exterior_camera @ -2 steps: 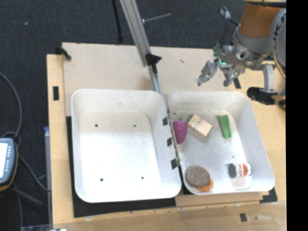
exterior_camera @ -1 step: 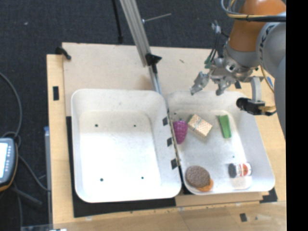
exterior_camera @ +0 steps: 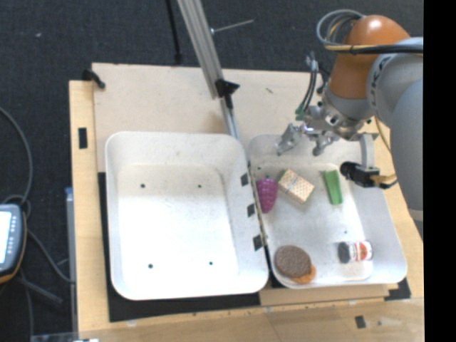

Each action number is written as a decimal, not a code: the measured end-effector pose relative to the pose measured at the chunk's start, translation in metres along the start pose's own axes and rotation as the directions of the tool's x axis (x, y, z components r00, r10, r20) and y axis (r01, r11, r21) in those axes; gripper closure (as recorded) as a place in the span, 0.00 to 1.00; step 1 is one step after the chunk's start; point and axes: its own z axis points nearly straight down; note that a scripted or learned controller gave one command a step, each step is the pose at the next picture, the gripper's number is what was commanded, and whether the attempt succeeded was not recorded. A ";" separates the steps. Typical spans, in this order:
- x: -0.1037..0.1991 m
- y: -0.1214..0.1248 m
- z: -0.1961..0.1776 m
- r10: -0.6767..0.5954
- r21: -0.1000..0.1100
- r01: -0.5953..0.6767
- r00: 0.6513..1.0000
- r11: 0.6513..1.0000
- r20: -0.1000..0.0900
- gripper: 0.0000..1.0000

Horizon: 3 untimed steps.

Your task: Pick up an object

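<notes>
My gripper (exterior_camera: 303, 141) hangs over the far edge of the right bin (exterior_camera: 377, 223), open, with nothing between its fingers. Several objects lie in that bin. A beige patterned block (exterior_camera: 296, 186) sits just below the gripper, with a purple object (exterior_camera: 266, 194) to its left against the bin's left wall. A green block (exterior_camera: 333, 187) lies to the right of the beige one. Near the front are a round brown disc with an orange rim (exterior_camera: 293, 262) and a small red, white and black can (exterior_camera: 355, 251) on its side.
The left bin (exterior_camera: 178, 212) stands beside the right one, their walls touching in the middle. A slanted aluminium post (exterior_camera: 203, 38) rises from the bench behind the gap between the bins. The bench edge runs close along the bins' front.
</notes>
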 end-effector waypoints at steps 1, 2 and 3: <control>0.006 0.000 0.046 -0.004 -0.001 0.004 1.000 1.000 0.000 0.00; 0.005 0.002 0.031 -0.003 -0.010 0.003 1.000 1.000 0.000 1.00; 0.011 0.007 -0.018 -0.005 -0.012 0.005 1.000 1.000 -0.002 1.00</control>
